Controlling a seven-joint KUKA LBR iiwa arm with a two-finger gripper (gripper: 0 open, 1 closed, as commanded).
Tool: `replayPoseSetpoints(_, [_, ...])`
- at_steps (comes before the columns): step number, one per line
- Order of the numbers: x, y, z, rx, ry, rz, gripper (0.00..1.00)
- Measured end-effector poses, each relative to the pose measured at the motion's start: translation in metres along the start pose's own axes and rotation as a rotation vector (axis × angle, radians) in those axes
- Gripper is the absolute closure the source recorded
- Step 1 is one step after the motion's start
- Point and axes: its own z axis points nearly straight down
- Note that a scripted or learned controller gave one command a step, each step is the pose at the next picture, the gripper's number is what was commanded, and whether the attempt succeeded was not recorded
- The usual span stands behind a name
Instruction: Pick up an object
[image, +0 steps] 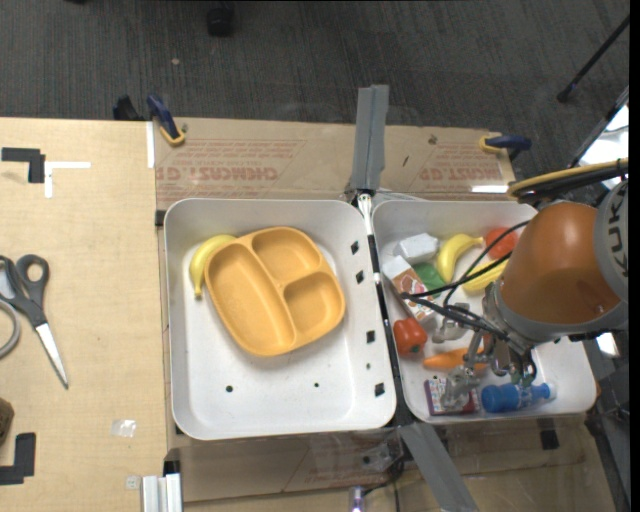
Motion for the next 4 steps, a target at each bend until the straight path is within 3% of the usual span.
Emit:
replayPoseSetpoints(1, [-0.086,-0.005,0.001,0.000,0.002,0.212,0.00])
replayPoseSetpoints(2, [0.000,-0.020,0.001,0.001,0.007,0.319,0.00])
replayPoseSetpoints(4, [0.002,0.000,0.001,0.002,0.005,0.347,0.00])
